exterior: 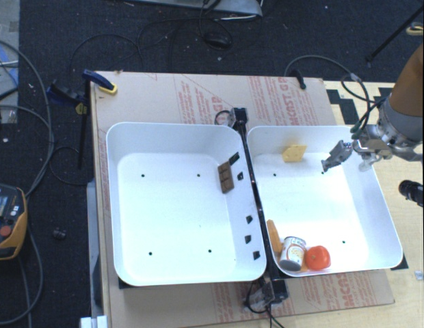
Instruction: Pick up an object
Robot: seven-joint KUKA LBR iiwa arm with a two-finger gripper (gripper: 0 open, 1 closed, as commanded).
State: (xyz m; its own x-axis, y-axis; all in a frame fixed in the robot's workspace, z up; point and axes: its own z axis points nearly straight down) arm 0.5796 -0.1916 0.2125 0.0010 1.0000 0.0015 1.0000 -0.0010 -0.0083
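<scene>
Here we see the grey 2-finger gripper (333,159) hovering over the right white plastic bin (376,197), just right of the pale yellow wedge-shaped block (294,153); whether it is open or closed, we cannot tell.

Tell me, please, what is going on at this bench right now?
A KUKA arm reaches in from the right, its gripper hanging over the upper part of the right bin with nothing between its fingers. Nearest to it is a yellow wedge like a piece of cheese. A tomato, a small can and a carrot crowd the near corner of that bin. A brown chocolate bar leans on the right wall of the left bin.
</scene>
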